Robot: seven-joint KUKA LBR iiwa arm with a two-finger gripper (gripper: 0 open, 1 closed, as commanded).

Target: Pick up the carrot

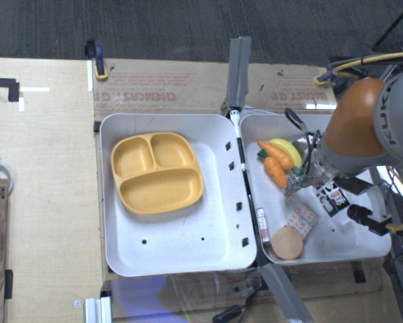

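A: Where is the carrot (275,163)?

B: In the right bin (349,247), up in its far left part. It lies slantwise, green end toward the divider, and touches a banana (286,150) on its far side.

A: And the claw (297,179)?

B: Down inside the same bin, just right of the carrot's lower end, very close or touching. Whether it is open or closed I cannot tell; the arm (359,123) above hides much of it. Nothing shows gripped.

A: Any room around it?

B: The bin's left wall is near the carrot on one side and the banana crowds the far side. Nearer the camera lie a packet (302,219) and a round tan thing (287,242), with bare floor between them and the carrot. The left bin (167,254) holds a yellow plate (157,172), with bare floor along its near side.
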